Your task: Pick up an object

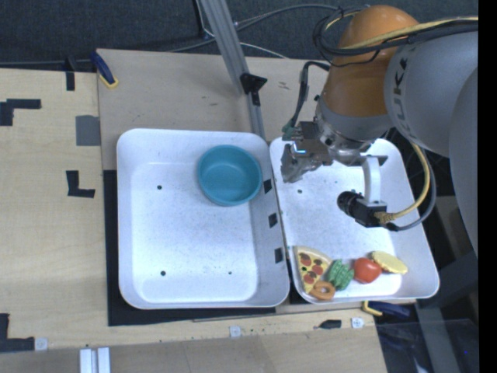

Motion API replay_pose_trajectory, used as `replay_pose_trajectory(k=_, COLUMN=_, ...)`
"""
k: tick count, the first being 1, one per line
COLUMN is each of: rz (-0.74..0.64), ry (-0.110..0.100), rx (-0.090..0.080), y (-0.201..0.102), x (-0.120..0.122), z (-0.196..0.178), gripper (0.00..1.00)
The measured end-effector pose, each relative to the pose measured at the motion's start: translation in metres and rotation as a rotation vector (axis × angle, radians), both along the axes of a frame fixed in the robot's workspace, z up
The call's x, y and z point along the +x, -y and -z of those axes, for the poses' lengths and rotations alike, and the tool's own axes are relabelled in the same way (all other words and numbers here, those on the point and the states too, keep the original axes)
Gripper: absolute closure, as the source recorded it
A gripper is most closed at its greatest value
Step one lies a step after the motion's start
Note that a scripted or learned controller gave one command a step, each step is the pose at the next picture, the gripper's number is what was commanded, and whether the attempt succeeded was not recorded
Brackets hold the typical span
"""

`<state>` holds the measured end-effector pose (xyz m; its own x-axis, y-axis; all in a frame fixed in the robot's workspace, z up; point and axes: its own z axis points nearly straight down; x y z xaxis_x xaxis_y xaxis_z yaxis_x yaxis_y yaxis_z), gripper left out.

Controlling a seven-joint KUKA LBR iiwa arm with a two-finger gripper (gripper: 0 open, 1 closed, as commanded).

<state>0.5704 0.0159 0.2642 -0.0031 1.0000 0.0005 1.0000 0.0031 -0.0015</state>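
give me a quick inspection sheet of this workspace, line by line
surface: wooden bench bearing two shallow white bins, left bin and right bin, side by side
job's things: blue bowl at the far right of the left bin; pizza slice, green piece, tomato and yellow piece along the near edge of the right bin
clutter: nothing seen
grippers: pincer over the far left corner of the right bin, nothing seen between its fingers
cables: black and yellow cables looping off the wrist
surroundings: metal pole slanting behind the bins; black tape marks on the bench
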Motion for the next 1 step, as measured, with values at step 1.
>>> replay_pose_trajectory(k=1, rz=-0.002, ry=0.000, rx=0.000, y=-0.0569, x=0.0045, z=0.0006, gripper=1.00)
